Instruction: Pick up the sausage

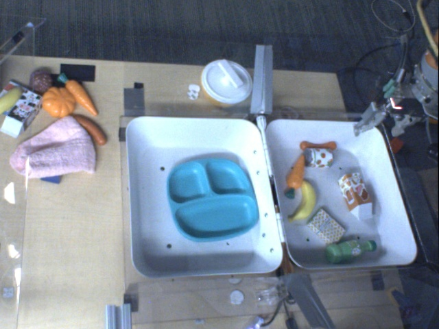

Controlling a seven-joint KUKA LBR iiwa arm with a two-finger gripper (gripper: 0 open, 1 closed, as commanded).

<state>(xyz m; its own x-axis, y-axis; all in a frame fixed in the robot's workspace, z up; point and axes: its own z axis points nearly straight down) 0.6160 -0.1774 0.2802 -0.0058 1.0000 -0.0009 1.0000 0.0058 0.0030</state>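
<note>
The sausage (318, 144), a short orange-brown link, lies near the back of the right bin (405, 225), just above a small printed cup (319, 158). My gripper (381, 122) hangs over that bin's back right corner, to the right of the sausage and apart from it. Its fingers (365, 120) look spread, open, with nothing between them.
The right bin also holds a carrot (296, 172), a banana (304, 201), two snack packets (354, 189), and a green bottle (350, 249). A blue divided plate (214, 197) fills the left bin. A white bowl (226, 81), a pink cloth (55, 149) and toy food (58, 101) sit on the bench.
</note>
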